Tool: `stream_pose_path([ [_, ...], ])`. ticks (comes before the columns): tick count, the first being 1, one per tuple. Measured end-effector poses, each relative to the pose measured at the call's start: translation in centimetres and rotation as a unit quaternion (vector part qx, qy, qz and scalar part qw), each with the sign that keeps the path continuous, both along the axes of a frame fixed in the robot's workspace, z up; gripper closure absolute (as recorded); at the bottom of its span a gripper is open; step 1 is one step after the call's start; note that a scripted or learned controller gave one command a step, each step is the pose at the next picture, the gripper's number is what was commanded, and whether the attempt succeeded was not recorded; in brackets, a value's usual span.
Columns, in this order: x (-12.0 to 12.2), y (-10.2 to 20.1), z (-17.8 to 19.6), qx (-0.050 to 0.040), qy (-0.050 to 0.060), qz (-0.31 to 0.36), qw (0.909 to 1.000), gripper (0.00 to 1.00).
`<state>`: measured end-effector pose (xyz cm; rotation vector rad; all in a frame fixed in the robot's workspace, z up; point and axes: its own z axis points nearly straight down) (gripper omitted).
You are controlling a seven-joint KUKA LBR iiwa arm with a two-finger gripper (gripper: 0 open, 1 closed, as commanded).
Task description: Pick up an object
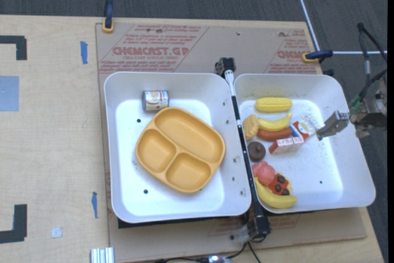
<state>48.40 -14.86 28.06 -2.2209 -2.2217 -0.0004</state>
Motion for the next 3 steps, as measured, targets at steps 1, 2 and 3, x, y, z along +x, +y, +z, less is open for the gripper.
stream_pose_path([
  [1, 3.1, 0.0, -15.1, 0.0002, 0.001, 0.000, 1.0000, 0.00],
  [2, 9.3, 2.2, -19.5, -0.0005, -0.002, 0.000, 1.0000, 0.00],
  [3, 9.4, 2.2, -18.4, -0.0013, -0.004, 0.000, 1.0000, 1.00],
])
